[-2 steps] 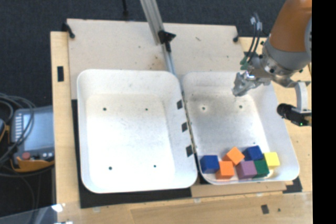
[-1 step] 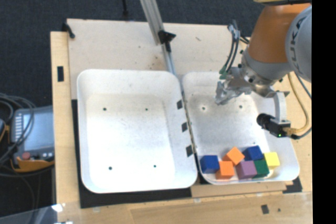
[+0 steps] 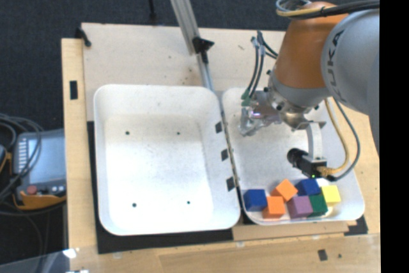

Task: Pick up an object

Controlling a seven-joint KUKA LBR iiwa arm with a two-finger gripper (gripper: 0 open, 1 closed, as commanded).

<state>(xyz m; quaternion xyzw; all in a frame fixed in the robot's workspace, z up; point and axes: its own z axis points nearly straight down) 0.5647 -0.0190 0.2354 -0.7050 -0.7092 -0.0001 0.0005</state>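
Seven or so small blocks point(image 3: 293, 198) are sitting clustered in the right bin's point(image 3: 255, 156) near corner, looking light, rigid and flat-sided, best pinched across opposite faces. The gripper point(image 3: 252, 119) is hovering apart from them; whether it is open I cannot tell.

A slanted overhead look at a tan worktop point(image 3: 73, 137) carrying two shallow white bins side by side. The left bin point(image 3: 160, 156) shows only a few dark specks on its floor. A grey arm point(image 3: 348, 54) with an orange band reaches in from the right, its hand point(image 3: 250, 121) hanging over the upper left part of the right bin point(image 3: 255, 163). Small blocks cluster at that bin's lower edge: a blue block point(image 3: 255, 199), two orange blocks point(image 3: 285, 189), a purple block point(image 3: 299, 206), a green block point(image 3: 318, 204), a yellow block point(image 3: 331, 194) and a second blue one.
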